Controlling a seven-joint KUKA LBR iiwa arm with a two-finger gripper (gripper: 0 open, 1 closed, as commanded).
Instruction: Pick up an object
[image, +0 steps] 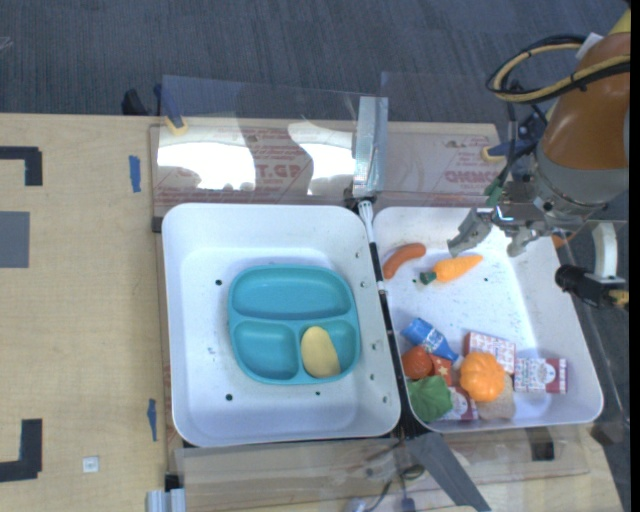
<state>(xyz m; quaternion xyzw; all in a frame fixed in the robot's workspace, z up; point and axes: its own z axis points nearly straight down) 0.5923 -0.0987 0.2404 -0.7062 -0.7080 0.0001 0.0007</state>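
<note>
My gripper (493, 238) hangs over the back of the right bin (560, 300), its two fingers spread open with nothing between them. An orange carrot (452, 268) lies just below and to the left of the fingers, apart from them. A red sausage (403, 257) lies further left, near the bin's wall. At the front of the right bin are a blue packet (428, 336), a red tomato (418, 364), a green leafy piece (432, 397), an orange fruit (482, 375) and red-and-white cartons (540, 374).
The left bin (190, 300) holds a teal divided plate (262, 330) with a yellow potato-like piece (319, 351) in its lower right compartment. A clear panel (260, 150) and a metal post (370, 140) stand behind the bins. The arm's cables (530, 65) loop at the upper right.
</note>
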